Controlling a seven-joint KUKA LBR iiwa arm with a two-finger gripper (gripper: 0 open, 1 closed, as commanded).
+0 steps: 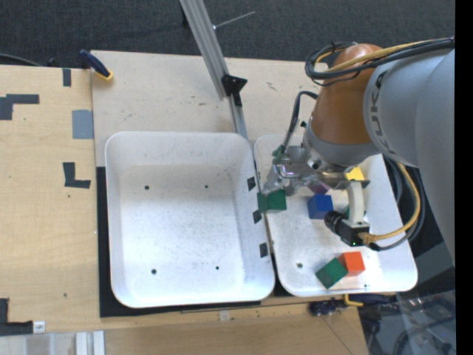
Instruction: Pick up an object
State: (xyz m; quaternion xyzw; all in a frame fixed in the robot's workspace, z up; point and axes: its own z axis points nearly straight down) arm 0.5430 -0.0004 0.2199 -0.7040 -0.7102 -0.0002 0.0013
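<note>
The arm is reaching into the right bin (392, 272) from the surface's right side. The end effector (283, 177) is hovering near that bin's left wall, just above a dark green block (274, 200). Whether the end effector is open, closed or gripping anything cannot be told from this angle. The dark green block is lying against the left edge of the right bin and appears to be the pick target.

Judged step: approach and alignment over the target; a grasp is not confirmed.

Other candidates are sitting in the same bin: a blue block (319, 205) near the centre, a yellow piece (356, 174) toward the right edge, and an orange block (353, 262) touching a second green block (331, 273) near the front edge.

The next move is calling for a vertical descent clear of the bin wall, closure on the block, then a lift.
</note>
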